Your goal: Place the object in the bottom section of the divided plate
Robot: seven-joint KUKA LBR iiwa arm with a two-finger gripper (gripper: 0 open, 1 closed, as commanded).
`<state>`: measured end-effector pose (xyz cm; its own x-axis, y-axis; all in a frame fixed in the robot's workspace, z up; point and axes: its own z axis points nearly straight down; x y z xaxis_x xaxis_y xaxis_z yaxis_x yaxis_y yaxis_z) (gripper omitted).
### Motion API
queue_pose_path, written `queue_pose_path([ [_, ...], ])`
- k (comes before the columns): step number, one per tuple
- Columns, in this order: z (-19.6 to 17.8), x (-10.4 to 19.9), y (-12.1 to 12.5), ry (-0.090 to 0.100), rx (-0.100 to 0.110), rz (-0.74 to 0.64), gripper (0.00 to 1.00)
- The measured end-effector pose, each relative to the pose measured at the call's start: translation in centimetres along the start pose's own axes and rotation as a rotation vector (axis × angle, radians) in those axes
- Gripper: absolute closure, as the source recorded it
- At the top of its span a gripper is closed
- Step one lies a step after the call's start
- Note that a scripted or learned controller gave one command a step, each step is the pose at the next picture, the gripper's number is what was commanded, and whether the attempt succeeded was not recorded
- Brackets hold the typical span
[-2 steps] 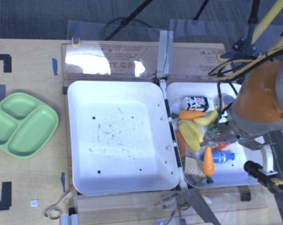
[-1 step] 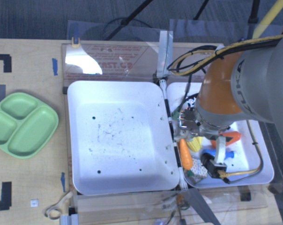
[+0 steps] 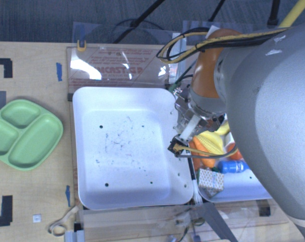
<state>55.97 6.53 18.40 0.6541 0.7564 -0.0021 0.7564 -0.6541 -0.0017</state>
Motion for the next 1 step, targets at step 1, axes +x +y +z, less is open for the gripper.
queue_pose_path([
  [1,1.96,4.00,-3.68,0.000,0.000,0.292,1.00],
])
